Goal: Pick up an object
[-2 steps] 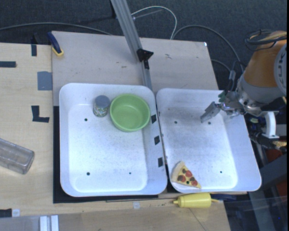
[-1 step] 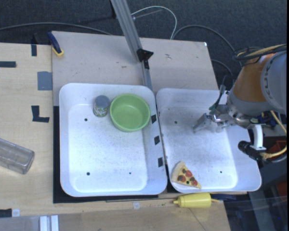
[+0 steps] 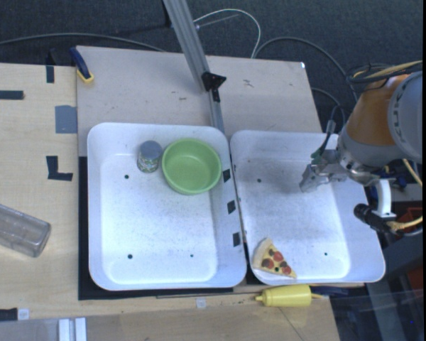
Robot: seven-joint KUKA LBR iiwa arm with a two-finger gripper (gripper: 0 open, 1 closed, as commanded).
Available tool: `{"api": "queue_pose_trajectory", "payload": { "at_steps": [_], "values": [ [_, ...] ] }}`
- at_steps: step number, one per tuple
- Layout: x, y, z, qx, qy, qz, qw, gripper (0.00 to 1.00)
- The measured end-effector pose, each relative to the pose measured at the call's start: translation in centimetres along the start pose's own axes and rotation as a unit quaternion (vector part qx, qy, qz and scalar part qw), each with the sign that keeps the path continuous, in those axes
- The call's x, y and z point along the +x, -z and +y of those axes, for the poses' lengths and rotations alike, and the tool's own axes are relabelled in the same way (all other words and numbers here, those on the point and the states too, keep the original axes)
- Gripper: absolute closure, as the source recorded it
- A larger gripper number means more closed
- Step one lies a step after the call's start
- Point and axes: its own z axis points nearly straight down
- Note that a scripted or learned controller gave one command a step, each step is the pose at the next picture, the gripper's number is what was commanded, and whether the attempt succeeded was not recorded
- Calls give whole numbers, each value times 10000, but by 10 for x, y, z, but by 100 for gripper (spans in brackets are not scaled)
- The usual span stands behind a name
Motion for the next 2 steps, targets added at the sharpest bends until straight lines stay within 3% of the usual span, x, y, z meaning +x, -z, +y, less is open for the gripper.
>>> {"api": "queue_pose_trajectory", "payload": {
  "at_steps": [1,2],
  "values": [
    [-3,56,10,-38,-6,-12,10000,100],
    [-3,79,11,-23,-7,-6,10000,100]
  ]
}}
